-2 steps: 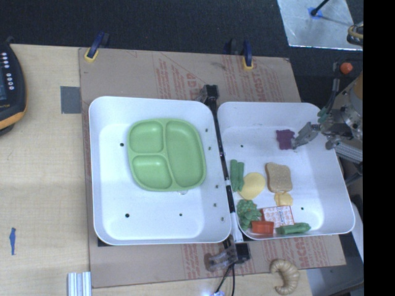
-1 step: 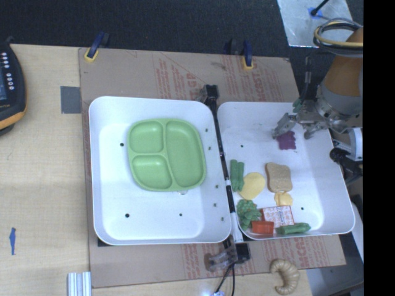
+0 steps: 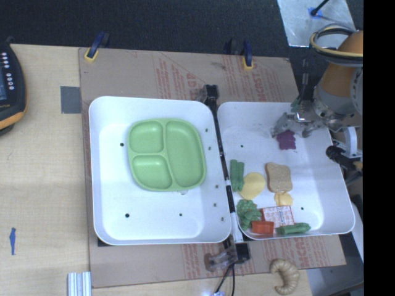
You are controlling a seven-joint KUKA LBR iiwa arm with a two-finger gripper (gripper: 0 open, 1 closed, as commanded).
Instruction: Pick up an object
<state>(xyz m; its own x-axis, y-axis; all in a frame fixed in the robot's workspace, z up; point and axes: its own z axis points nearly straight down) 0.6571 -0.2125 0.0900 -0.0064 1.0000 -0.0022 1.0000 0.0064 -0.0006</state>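
Note:
My gripper (image 3: 295, 126) hangs over the far part of the right bin (image 3: 327, 190), open. A small purple toy (image 3: 286, 140) lies just below its fingertips, not between them. Nearer the front lie a bread slice (image 3: 279, 176), a round yellow piece (image 3: 252, 185), a small yellow bit (image 3: 283, 198), a green pickle (image 3: 237, 170), a leafy green piece (image 3: 248, 211), a red piece (image 3: 262, 227), a red-and-white packet (image 3: 277, 214) and a green pod (image 3: 293, 229).
The left bin (image 3: 111, 221) holds a green divided plate (image 3: 166, 154). A croissant toy (image 3: 285, 274) lies on the cardboard in front of the right bin. A black and orange handset (image 3: 9, 85) sits at the bench's left edge.

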